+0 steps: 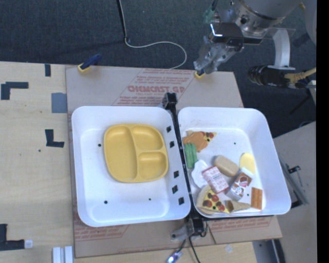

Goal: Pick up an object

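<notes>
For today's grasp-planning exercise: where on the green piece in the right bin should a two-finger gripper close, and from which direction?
Grip the green piece across its narrow width, near mid-length, coming straight down. It lies flat and elongated along the right bin divider wall, so that finger has little room. The gripper hangs above the bench beyond both bins.

Arm (267, 10) cut off by the top edge; claw (205, 64) fingertips too blurred to tell apart.

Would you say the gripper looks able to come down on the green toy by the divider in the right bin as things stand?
Probably yes. The gripper hangs above the bench beyond the bins, and the green toy lies uncovered from above. The divider and a pizza slice crowd it closely.
</notes>
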